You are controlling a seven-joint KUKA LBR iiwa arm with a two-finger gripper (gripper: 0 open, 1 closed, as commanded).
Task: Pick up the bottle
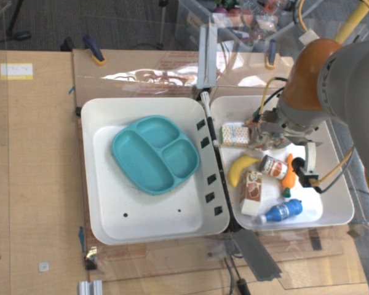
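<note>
Left bin [98, 165]: it holds a teal plate [155, 153] with three compartments, lying flat near the bin's middle. Nothing sits on the plate, and it plays no part in the task.

Divider: the two bins meet along a raised edge with dark clips, just left of the clutter.

Right bin [338, 208]: the loose items are here. A small patterned pack [235, 134] lies near the upper left, a banana [239, 168] below it, a brown wrapper [253, 187] beside the banana, a can [273, 166] with a red label just right of those, and a carrot [288, 171] touching the can's right side.

Bottle [283, 211]: blue with a white label, it lies on its side at the bin's lower edge, below the can and carrot. It rests on the bin floor and nothing grips it.

Gripper [267, 134]: it hangs over the upper middle of the right bin, above the can and well apart from the bottle. Whether the fingers are spread or closed cannot be told; wrist and cables hide them.

Arm [332, 72]: it reaches in from the right, with the orange band above the wrist.

Done: nothing that shows. The bottle is not yet lifted.

Left: by this view, the whole pick remains, namely moving down toward the bin's lower edge, closing on the bottle and raising it.
</note>
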